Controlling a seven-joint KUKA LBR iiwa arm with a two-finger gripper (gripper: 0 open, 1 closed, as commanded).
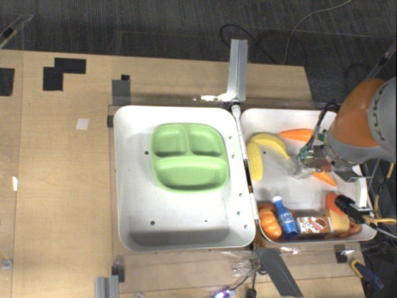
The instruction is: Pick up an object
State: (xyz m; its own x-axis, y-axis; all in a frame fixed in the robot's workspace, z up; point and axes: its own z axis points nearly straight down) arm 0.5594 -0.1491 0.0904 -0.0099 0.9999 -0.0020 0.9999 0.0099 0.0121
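Note:
My gripper (306,166) hangs low inside the right bin (282,113), near its middle right. Just to its right lies a small orange piece (324,178), partly hidden under the wrist. Left of the gripper rests a yellow banana (270,143), and beside that an ear of corn (254,161). A carrot (296,133) lies just behind the gripper. I see nothing clearly between the fingers.
Along the right bin's front edge sit an orange fruit (268,223), a blue bottle (285,216), a brown carton (314,224) and a red item (340,202). The left bin (133,179) holds a green divided plate (189,156). A metal post (237,70) stands behind the bins.

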